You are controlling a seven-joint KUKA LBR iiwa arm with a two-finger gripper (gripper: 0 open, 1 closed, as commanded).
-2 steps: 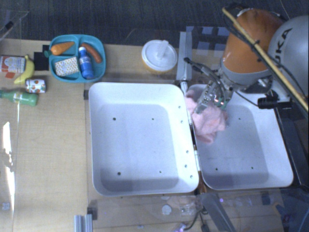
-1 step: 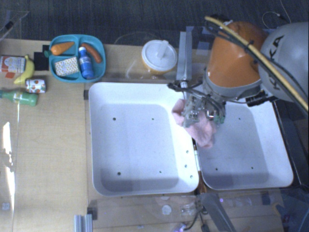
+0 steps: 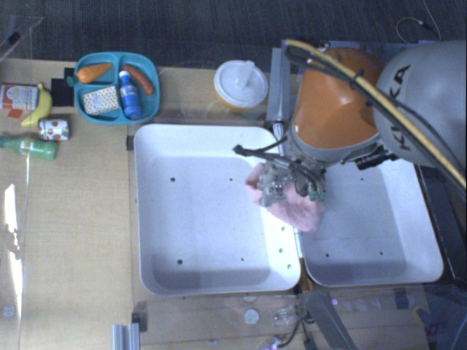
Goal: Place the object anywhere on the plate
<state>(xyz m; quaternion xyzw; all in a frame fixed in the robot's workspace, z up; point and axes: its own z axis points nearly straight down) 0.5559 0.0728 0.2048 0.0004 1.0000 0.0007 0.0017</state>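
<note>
You are watching gripper [image 3: 292, 184] sitting over pink cloth [image 3: 298, 208] between bins; can't tell its grip; next, carrying cloth to plate

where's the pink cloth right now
The pink cloth lies under the gripper, draped over the seam between the left bin and the right bin, near mid-frame.

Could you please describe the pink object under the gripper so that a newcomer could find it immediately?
Start at the two white bins; follow the wall they share toward the arm. There, beneath the gripper, a pink cloth lies crumpled across both bins, the one soft, pink thing there.
</note>
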